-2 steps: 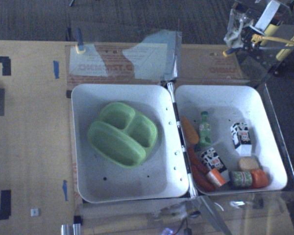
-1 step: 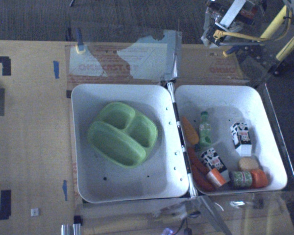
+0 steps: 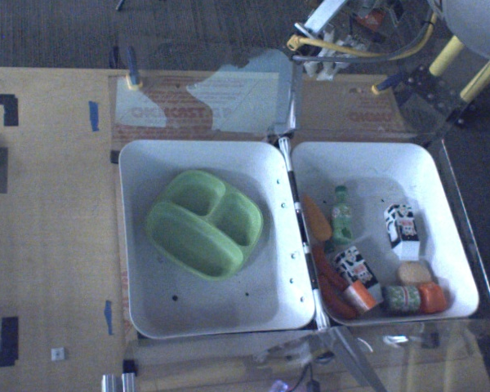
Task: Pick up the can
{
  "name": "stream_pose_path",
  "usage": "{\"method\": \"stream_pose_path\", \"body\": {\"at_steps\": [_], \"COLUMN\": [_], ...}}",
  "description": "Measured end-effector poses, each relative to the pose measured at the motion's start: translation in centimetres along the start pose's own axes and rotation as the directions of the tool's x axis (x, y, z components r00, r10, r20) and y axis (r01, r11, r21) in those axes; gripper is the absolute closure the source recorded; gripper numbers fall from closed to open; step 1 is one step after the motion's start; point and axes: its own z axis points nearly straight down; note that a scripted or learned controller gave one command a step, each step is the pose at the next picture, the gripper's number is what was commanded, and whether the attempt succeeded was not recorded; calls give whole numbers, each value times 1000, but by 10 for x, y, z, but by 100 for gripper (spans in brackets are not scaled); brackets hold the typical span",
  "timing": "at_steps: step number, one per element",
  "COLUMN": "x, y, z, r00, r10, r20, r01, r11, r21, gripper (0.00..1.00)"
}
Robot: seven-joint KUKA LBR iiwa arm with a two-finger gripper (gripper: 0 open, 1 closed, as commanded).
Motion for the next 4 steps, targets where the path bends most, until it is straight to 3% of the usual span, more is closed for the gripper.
{"method": "stream_pose_path", "body": {"at_steps": [1,2,3,4], "x": [-3,1,64,66], "y": [-39,-79,-58,-59], "z": [33,0,7,-4], "r00": [991,999,999,999], "r10": [-132,-38,38,34], "r20": [3,1,1,0], "r01": [132,38,-38,-34], "r11": [991,999,999,999], "r21": [5,1,2,0], "gripper": [100,100,100,100]}}
